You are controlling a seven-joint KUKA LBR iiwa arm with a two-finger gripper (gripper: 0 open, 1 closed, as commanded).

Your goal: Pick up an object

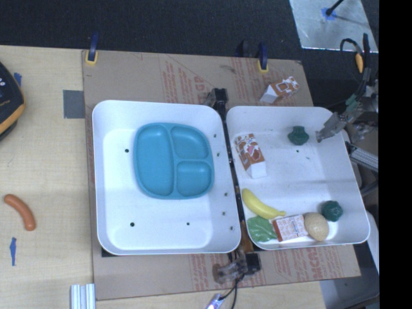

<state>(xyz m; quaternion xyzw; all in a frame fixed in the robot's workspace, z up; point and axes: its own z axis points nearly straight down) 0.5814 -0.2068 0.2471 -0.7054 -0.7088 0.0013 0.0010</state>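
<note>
The right bin holds several objects. A red-and-white carton lies near its left wall and a small dark green piece sits near its far side. Along the near wall lie a yellow banana, a green leafy item, a red-and-white box, a beige round item and another dark green piece. My gripper hangs at the bin's far right rim, just right of the first dark green piece and apart from it, with nothing seen in it.
The left bin bears a blue divided plate. A small carton lies on the cardboard behind the right bin. An orange sausage and a yellow-black device sit on the bench at the left.
</note>
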